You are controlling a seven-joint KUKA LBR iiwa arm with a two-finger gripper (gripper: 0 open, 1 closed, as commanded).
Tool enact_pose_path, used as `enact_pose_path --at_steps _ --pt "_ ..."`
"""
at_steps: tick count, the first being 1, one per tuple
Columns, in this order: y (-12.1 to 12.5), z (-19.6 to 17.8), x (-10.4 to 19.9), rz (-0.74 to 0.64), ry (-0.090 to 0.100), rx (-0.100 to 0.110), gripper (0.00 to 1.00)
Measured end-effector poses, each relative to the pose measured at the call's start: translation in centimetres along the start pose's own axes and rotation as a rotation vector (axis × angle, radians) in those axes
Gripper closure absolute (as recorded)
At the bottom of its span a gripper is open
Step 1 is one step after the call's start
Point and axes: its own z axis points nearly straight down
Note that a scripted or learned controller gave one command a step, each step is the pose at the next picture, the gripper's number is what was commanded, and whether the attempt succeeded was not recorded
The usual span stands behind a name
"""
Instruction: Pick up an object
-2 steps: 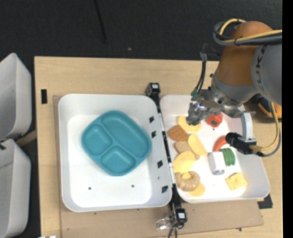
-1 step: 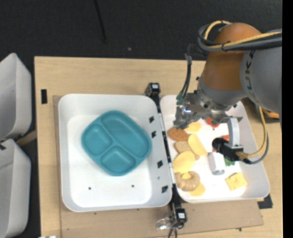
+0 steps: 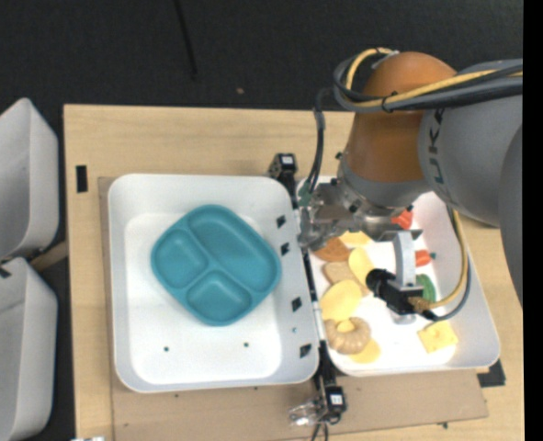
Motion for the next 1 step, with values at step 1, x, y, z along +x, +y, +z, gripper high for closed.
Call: enact_pose_path --at_steps 1 --pt "0.12 2.07 -0.68 0.007 -0.003 0.001 1.0"
